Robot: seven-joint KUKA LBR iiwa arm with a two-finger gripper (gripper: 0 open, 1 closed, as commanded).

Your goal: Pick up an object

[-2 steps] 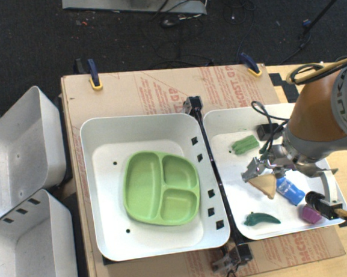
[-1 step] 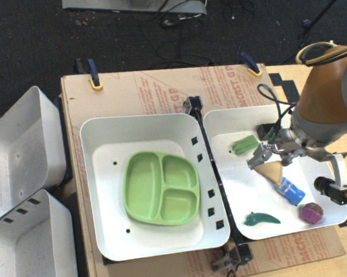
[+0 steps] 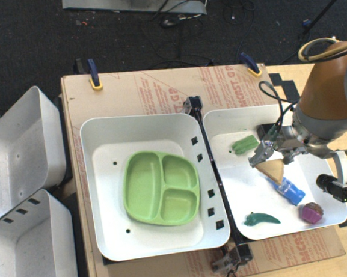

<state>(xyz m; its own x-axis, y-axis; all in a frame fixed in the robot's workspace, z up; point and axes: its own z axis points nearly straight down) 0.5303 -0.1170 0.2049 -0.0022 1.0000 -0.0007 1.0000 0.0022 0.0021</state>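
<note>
Lying in the right bin, the tan wedge sat just under the gripper, whose grip I could not tell, and a descent risked nudging the blue tube touching it or the nearby green block.

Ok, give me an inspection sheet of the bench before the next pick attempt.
Surface: cardboard-topped bench bearing two white bins; left bin, right bin.
Job's things: in the right bin, a light green piece, tan wedge, blue bottle, dark green pepper, purple ball.
Clutter: green divided plate in the left bin.
Grippers: gripper sits low over the right bin, beside the wedge and the light green piece; grasp cannot be judged.
Cables: black cables near the arm; more on the floor.
Surroundings: spare white bins at left; clamps on the bench's far edge.
</note>
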